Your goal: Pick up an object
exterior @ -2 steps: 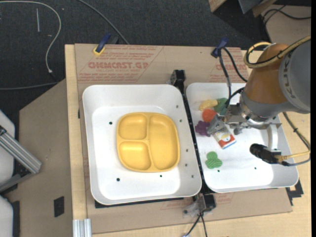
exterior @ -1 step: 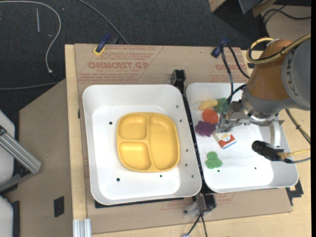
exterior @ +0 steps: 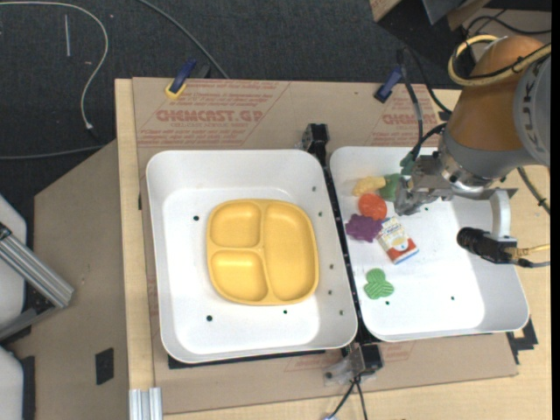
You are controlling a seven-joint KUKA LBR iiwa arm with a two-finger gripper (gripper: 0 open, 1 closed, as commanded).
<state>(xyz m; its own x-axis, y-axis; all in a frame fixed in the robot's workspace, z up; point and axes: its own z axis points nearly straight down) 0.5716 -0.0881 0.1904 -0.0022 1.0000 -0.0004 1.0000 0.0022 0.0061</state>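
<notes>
two shallow white bins sit side by side on the worktop [exterior: 131, 234]. one, the left bin [exterior: 175, 199], carries a single yellow plate [exterior: 262, 250] with three compartments. the right bin [exterior: 490, 309] holds five small toys bunched near its left wall: one yellow piece [exterior: 368, 185], one orange-red piece [exterior: 373, 206], one purple piece [exterior: 362, 227], one green piece [exterior: 378, 283] and one little carton [exterior: 397, 240] in white and red. one grey arm [exterior: 494, 103] with an orange band reaches in from the right, its pincer [exterior: 409, 201] low over the right bin, just beside the orange-red piece and above the carton. whether the pincer is parted or closed cannot be told, and no toy shows in its grip.
</notes>
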